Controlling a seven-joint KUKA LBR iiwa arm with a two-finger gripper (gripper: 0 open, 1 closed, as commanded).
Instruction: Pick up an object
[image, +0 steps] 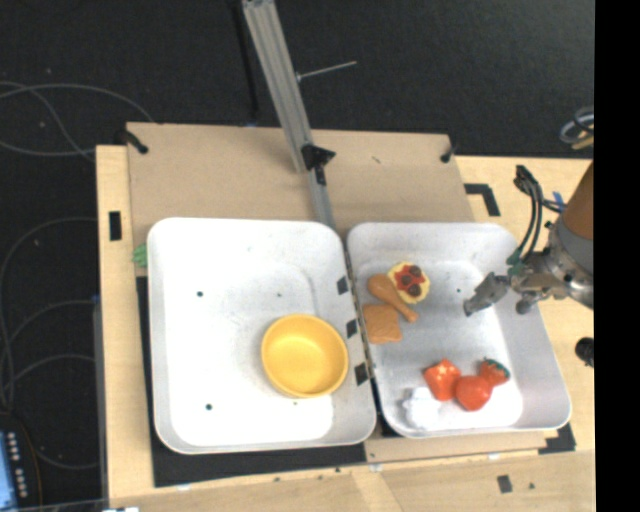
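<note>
1. Two bins sit side by side on the bench (230, 170): the left bin (200, 270) and the right bin (455, 250).
2. A bowl (304, 355) lies in the left bin, near its right wall.
3. In the right bin, a toy drumstick (389, 295) and a tart (409, 281) lie toward the back left.
4. A strawberry (478, 386) and a pepper (441, 378) lie at the front.
5. The gripper (487, 296) hangs over the right bin's right side.

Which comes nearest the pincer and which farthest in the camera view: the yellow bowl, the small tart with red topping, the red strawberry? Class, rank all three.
From the pincer:
1. Small tart with red topping, right bin, towards its left side.
2. Red strawberry, right bin, front area; close to the tart's distance, slightly farther.
3. Yellow bowl, left bin, clearly farthest.
</note>
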